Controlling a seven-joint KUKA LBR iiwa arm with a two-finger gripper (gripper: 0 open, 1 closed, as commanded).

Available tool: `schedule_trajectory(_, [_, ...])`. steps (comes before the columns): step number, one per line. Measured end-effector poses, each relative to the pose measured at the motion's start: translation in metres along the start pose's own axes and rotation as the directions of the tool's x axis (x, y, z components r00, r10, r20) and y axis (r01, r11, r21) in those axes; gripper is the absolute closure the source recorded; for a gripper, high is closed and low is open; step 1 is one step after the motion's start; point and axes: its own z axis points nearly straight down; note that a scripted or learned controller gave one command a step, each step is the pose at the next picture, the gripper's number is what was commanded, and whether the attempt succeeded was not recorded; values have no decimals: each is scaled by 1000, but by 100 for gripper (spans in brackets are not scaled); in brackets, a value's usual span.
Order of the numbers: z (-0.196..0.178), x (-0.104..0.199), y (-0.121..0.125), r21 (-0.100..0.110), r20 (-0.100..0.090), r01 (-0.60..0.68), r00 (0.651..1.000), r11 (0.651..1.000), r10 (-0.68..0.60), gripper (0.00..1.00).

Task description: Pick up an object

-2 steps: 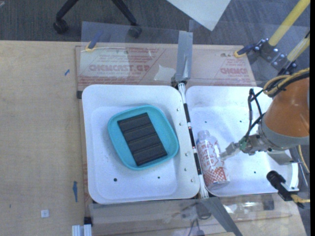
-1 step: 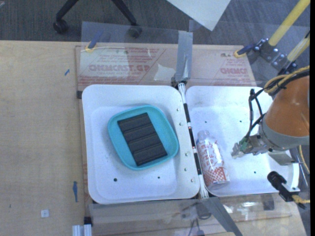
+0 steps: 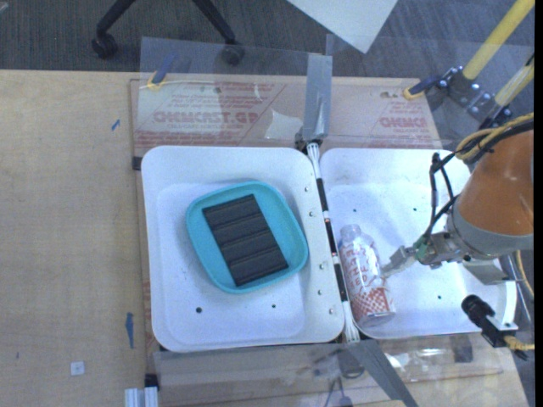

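A clear plastic bottle (image 3: 363, 274) with a red and white label lies on its side against the left wall of the right bin (image 3: 382, 185), its cap pointing towards the back. My gripper (image 3: 393, 263) hangs low in this bin just right of the bottle, its tip pointing left at the bottle's middle. Nothing shows between its tips. In the left bin (image 3: 170, 299) a teal plate (image 3: 200, 219) bears a black ridged block (image 3: 245, 239).
The arm's orange band (image 3: 501, 193) stands over the right side of the right bin. The bins meet at a raised divider (image 3: 327, 227). Taped plastic sheeting (image 3: 221, 113) lies behind the bins, and wooden bench (image 3: 68, 227) stretches to the left.
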Motion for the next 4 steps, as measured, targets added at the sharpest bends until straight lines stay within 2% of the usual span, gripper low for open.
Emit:
schedule_trajectory(1, [39,-9,90,12,4,100,995,995,-100,0])
schedule_trajectory(2, [39,-9,90,12,4,100,995,995,-100,0])
schedule_trajectory(3, [50,-20,100,14,-6,8,1000,1000,-8,0])
schedule_trajectory(4, [46,-9,60,6,8,163,987,987,-163,0])
